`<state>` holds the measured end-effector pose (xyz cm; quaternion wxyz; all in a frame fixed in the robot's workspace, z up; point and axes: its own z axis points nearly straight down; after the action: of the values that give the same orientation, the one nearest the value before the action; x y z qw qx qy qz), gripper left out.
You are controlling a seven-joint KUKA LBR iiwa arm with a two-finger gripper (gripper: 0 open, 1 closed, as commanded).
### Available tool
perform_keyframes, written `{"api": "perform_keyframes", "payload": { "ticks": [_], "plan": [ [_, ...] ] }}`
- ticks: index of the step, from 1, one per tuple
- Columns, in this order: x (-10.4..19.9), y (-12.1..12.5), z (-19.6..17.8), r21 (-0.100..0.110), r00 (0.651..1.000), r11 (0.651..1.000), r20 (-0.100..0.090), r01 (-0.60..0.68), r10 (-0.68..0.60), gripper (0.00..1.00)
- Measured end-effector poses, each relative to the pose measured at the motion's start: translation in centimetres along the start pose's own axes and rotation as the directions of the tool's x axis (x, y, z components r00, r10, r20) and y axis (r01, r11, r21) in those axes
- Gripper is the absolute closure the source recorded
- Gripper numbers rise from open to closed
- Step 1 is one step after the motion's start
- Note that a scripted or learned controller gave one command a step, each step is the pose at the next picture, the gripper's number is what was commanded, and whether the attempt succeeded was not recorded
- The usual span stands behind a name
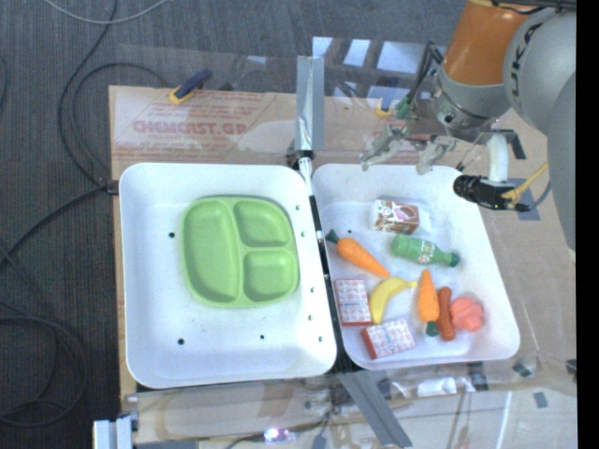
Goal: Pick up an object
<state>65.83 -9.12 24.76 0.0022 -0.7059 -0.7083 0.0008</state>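
Observation:
The right white bin (491,251) holds several toy foods: a small brown snack box (396,216), a green bottle (424,250), a carrot (360,255), a yellow banana (388,295), a second carrot (427,295), a red sausage-like piece (445,312), an orange-pink fruit (469,313) and two red-checked packets (352,300) (388,337). My gripper (404,152) hangs over the far rim of this bin, above and behind the snack box. Its fingers are spread open and nothing is between them.
The left white bin (150,279) carries a green divided plate (241,250). A grey upright divider (307,110) stands behind the gap between the bins. A black knob (473,188) on the arm juts over the right bin's far right corner. Cables lie on the floor at left.

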Motion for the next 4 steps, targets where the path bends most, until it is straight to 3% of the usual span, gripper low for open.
{"api": "perform_keyframes", "payload": {
  "ticks": [1,2,3,4],
  "plan": [
    [-0.5,-4.3,15.5,-0.003,0.944,0.944,-0.002,-0.331,0.331,0.0],
    [-0.4,-4.4,14.9,0.002,0.944,0.944,-0.003,-0.331,0.331,1.0],
    [-0.4,-4.4,14.9,0.002,0.944,0.944,-0.003,-0.331,0.331,0.0],
    [-0.9,-10.4,15.8,-0.019,0.953,0.953,-0.001,-0.302,0.302,0.0]
  ]
}}
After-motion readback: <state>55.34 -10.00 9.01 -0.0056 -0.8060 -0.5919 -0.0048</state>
